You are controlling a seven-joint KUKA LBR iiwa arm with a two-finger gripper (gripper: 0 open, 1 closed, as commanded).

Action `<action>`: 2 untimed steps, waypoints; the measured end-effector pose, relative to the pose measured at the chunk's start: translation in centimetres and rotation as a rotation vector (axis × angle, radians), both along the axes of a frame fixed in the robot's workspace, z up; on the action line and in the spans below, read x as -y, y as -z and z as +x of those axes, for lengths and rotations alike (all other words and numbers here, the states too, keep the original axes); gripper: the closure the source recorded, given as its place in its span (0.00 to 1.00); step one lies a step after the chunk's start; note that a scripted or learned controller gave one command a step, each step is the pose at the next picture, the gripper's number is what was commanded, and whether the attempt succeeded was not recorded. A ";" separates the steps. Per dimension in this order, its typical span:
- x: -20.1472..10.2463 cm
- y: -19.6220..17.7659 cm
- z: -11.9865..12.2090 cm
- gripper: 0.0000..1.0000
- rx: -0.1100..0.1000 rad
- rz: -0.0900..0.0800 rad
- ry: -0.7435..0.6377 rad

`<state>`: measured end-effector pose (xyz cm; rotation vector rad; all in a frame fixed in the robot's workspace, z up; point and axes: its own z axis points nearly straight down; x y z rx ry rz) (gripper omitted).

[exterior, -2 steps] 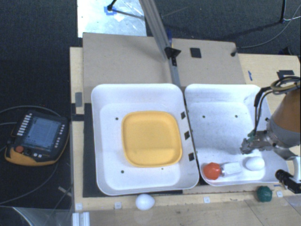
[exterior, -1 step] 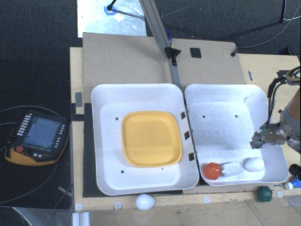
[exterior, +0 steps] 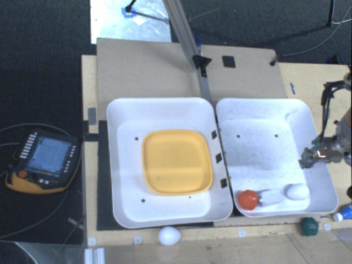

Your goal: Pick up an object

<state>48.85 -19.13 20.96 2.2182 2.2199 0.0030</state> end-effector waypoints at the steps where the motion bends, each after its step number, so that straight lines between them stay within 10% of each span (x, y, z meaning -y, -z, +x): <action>1: -5.3 -1.2 1.3 1.00 -0.002 0.001 -0.004; 2: -10.3 -2.2 3.4 1.00 -0.002 0.001 -0.004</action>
